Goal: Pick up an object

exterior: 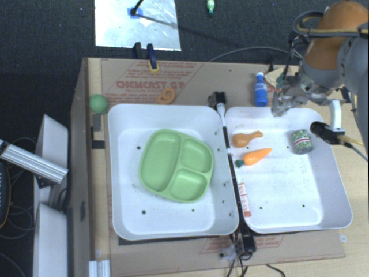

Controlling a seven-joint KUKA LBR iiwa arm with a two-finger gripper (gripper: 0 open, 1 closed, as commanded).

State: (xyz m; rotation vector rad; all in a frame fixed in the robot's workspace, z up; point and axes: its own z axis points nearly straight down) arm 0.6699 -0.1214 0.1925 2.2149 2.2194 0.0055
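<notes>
The tool [281,107] hangs over the far edge of the right bin [323,212], and whether it is open or closed cannot be told from this angle. In that smooth white bin lie a tapered orange carrot [256,156] with a green tip, a rounded tan drumstick-shaped piece [247,137] just beyond it, and a small patterned cylinder [301,141] off to the side. The left bin [124,212] holds a glossy pale-green tray [175,165] with three compartments. A blue bottle [260,89] stands on the cardboard-covered surface [190,79] behind.
</notes>
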